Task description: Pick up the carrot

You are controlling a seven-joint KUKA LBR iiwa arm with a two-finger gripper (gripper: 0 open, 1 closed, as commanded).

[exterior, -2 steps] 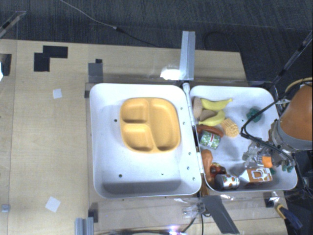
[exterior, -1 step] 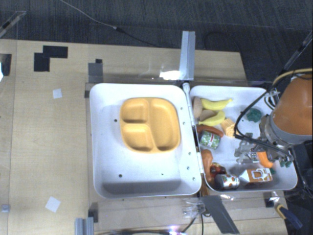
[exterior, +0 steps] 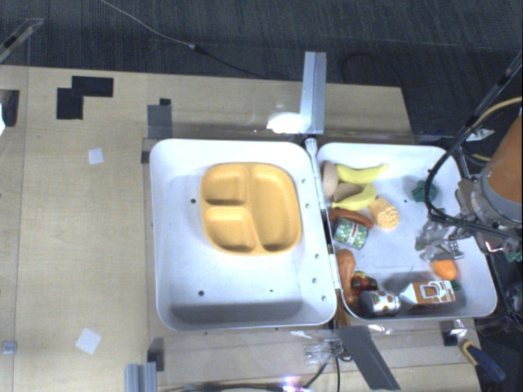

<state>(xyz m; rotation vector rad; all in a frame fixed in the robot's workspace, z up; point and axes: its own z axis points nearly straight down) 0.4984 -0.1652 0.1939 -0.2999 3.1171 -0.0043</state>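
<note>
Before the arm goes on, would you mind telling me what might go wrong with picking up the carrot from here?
1. The gripper sits over a small orange item near the right bin's right side, while the carrot seems to lie by the left wall; it may grab the wrong thing.
2. The carrot is crowded by a green can and a dark bottle, so fingers may knock them.
3. It lies close to the bin wall, leaving little room.
</note>
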